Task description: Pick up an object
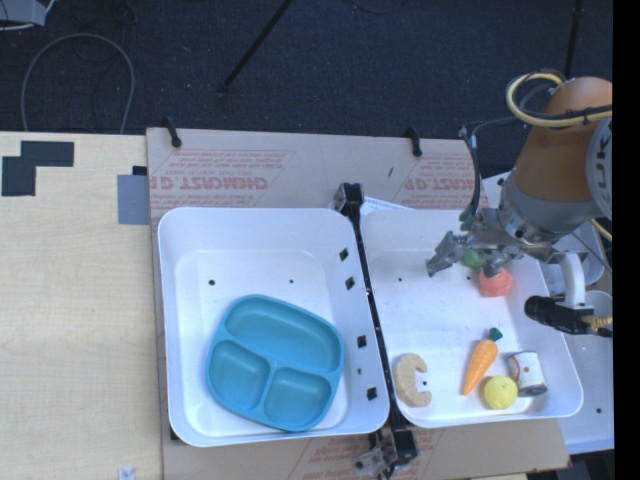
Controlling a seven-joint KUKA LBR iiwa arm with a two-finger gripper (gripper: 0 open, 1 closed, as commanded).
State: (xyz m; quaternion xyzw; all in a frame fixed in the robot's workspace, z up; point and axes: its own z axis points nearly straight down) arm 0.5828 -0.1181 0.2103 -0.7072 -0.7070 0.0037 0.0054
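My gripper [450,261] hangs over the upper part of the right bin [440,423], its two grey fingers spread open with nothing between them. A pink-red strawberry toy [494,283] with a green top lies just to its right, below the wrist. Farther toward the bin's front lie an orange carrot [480,365], a yellow ball [500,393], a small can [528,373] and a beige bitten cookie shape [411,380].
The left bin [180,268] holds a blue divided plate [275,361]. A black divider [362,298] runs between the bins. Bare white floor shows in the middle of the right bin. A black part of the arm [562,313] juts over the right bin's edge.
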